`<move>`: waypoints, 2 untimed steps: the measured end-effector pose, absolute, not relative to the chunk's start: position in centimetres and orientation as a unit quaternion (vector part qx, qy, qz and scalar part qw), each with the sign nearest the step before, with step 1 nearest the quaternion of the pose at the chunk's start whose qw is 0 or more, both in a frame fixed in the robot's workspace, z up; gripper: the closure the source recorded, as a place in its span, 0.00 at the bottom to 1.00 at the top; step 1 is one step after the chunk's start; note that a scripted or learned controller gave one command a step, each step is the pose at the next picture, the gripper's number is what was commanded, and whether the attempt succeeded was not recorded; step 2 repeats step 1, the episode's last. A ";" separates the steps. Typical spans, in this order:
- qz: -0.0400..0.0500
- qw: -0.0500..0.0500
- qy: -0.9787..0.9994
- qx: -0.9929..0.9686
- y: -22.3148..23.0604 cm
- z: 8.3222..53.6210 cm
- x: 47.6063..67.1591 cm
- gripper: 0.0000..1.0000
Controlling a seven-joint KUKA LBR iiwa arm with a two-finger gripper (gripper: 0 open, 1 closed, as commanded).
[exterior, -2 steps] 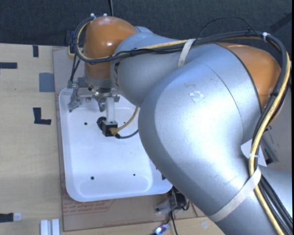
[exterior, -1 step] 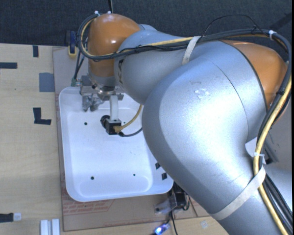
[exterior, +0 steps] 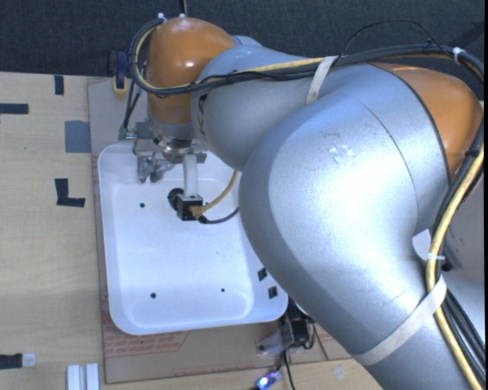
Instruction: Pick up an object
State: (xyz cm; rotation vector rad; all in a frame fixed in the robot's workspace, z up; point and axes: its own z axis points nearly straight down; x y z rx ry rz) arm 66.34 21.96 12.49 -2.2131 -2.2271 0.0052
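The grey arm (exterior: 350,185) swallows the whole right side here, 1 huge rounded link in the foreground, with black and yellow cables strapped along it. It hides a big share of the bench (exterior: 32,242) and the right edge of the white bin (exterior: 179,319). Whatever lies beyond that edge is covered.

The bin sits on a brown cardboard sheet (exterior: 146,349). Its long axis runs from the far side toward the near side. The pale wooden bench stretches off to the left, dotted with black tape marks (exterior: 65,193).

The orange band (exterior: 179,47) sits at the far end of the bin, and right below it the gripper (exterior: 169,167) points down over the bin's far left corner. Spread or pressed together? I cannot tell, it is a tangle of grey metal from here.

As for the thing to be picked, I cannot tell where it is or which way it points.

Just beneath the gripper hangs a small black piece (exterior: 181,202) with a yellow cable (exterior: 220,205) looping off to the right. I cannot tell if it touches the floor of the bin.

Smallest of all are 3 black dots (exterior: 153,295) on the white floor.
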 end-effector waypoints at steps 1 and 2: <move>0.003 0.001 -0.710 -0.704 22.0 13.4 66.3 1.00; 0.003 0.001 -0.710 -0.704 22.0 13.4 66.3 1.00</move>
